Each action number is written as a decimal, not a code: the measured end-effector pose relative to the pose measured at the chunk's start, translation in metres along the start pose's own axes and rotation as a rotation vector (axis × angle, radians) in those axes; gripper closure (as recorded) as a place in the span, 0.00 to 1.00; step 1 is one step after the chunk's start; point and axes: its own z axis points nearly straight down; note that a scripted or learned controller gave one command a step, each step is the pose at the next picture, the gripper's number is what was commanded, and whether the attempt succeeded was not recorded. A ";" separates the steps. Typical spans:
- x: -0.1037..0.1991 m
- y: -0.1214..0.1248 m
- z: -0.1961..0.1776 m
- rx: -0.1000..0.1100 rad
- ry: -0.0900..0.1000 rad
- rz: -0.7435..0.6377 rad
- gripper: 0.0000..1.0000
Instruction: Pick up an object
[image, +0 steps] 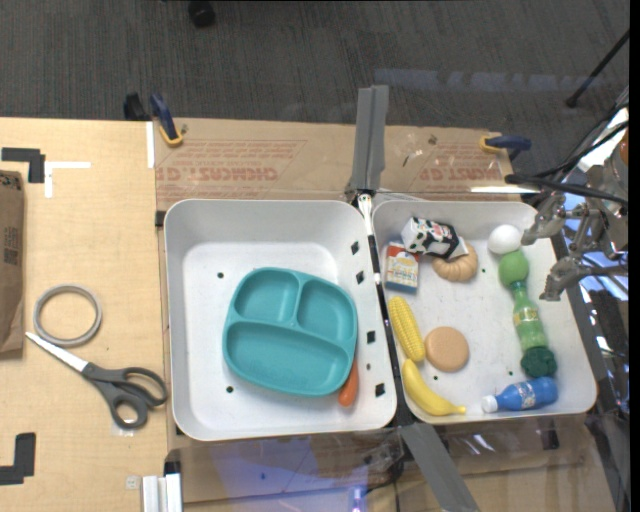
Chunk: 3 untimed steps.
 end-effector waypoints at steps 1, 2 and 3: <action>-0.019 -0.021 0.152 0.001 -0.001 -0.040 0.00; 0.069 -0.020 0.152 0.005 -0.018 -0.107 0.00; -0.001 -0.020 0.157 0.000 -0.003 -0.070 0.00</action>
